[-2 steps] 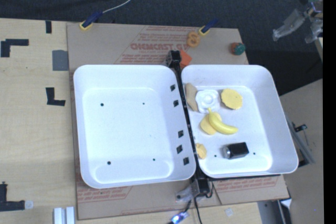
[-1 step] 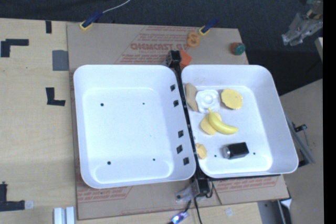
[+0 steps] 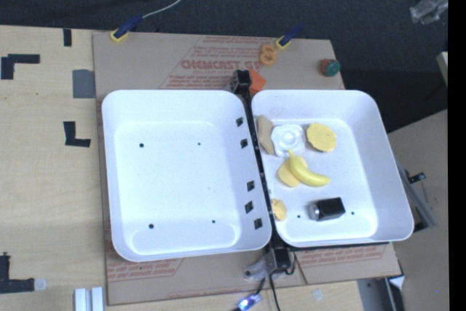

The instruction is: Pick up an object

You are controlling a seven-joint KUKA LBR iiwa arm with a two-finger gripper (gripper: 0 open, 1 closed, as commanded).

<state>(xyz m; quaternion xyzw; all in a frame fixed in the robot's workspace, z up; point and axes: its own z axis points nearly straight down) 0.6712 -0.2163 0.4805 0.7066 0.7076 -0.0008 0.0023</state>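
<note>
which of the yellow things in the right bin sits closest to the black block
The small yellow-orange piece by the divider wall, level with the black rectangular block. The yellow plastic banana lies a bit farther; the round yellow disc farthest.

We see a yellow banana point(image 3: 304, 172), a yellow disc point(image 3: 321, 137), a white piece point(image 3: 287, 136) and a black block point(image 3: 326, 209) lying in the right bin point(image 3: 378, 178)

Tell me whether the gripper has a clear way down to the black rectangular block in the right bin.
Probably yes: the black rectangular block lies alone on the right bin floor, apart from the yellow banana, nothing over it.
</note>
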